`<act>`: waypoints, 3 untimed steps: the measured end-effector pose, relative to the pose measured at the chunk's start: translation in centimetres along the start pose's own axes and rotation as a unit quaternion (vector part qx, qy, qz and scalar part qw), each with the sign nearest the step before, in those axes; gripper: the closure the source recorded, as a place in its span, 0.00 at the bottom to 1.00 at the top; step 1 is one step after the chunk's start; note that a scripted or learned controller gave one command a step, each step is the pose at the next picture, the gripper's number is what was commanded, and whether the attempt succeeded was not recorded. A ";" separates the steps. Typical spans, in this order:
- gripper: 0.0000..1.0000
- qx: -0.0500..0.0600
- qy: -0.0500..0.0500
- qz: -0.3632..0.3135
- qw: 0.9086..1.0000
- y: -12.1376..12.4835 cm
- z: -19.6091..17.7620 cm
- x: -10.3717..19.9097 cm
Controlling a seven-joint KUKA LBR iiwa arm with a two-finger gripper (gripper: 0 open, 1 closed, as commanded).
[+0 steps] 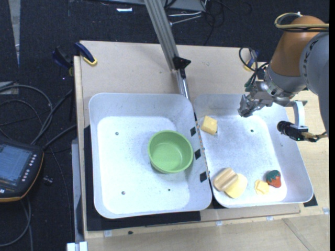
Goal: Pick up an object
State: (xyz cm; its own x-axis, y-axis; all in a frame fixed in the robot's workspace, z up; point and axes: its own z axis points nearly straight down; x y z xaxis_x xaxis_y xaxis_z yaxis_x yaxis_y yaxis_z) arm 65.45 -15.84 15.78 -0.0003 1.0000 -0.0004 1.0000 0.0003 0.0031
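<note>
I see the gripper [247, 109] hanging over the far part of the right bin [293, 156], the grey arm [293, 61] reaching in from the right. From this slanted view I cannot tell how the gripper is set, and I see nothing in it.

The nearest thing to it is a pale yellow block [209, 125], lying on the bin floor to the left of the gripper and a little nearer to me, close to the wall shared by the two bins. It is apart from the gripper, not under it.

Well apart from the gripper, toward the near edge of the same bin, lie a tan ridged piece [224, 178] touching a yellow wedge [236, 186], then a small yellow cube [261, 187] just beside a red and green toy [274, 178].

In the left bin [104, 140], far to the left of the gripper, a green bowl [170, 151] sits upright. Both bins rest on the wooden surface [131, 67].
</note>
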 end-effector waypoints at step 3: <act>1.00 0.001 0.001 -0.002 1.000 -0.5 -8.5 6.3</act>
State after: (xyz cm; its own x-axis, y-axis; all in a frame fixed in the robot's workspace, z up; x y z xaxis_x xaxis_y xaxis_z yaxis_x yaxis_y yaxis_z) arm 64.91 -9.58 24.24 -0.0044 1.0000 0.0011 1.0000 0.0044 0.0006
